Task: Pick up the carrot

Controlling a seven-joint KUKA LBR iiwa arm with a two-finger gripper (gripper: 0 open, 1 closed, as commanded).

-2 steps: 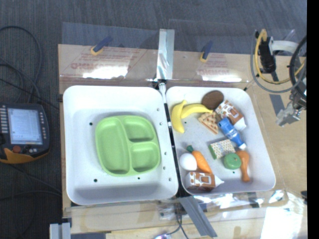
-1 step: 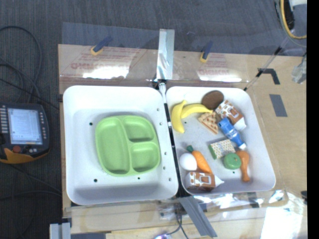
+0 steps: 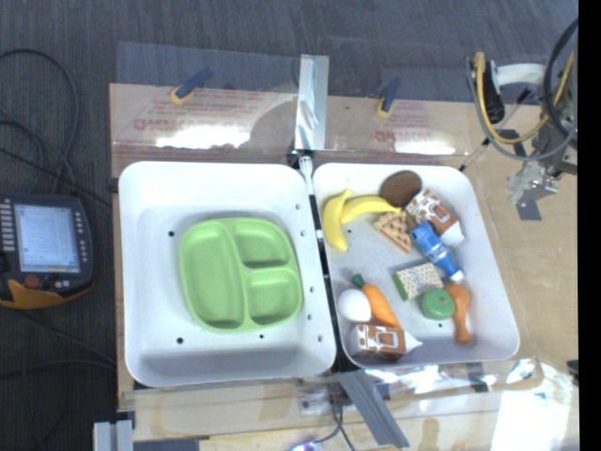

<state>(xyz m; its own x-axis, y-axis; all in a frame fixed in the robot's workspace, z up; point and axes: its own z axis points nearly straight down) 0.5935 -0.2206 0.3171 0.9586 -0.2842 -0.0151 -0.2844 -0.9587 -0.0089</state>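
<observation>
The carrot [image 3: 378, 303] is orange with a small green top. It lies slanted in the near left part of the right bin [image 3: 490, 252], green end pointing up-left. A white egg [image 3: 354, 305] touches its left side. A small brown-and-white carton [image 3: 377, 342] lies just below its tip.
Around the carrot in the right bin lie a banana [image 3: 343, 216], a waffle [image 3: 394, 228], a blue bottle [image 3: 437, 249], a green lid [image 3: 438, 304] and a drumstick [image 3: 460, 312]. The left bin [image 3: 141, 205] holds a green divided plate [image 3: 241, 272]. Cables [image 3: 502, 101] hang at the upper right.
</observation>
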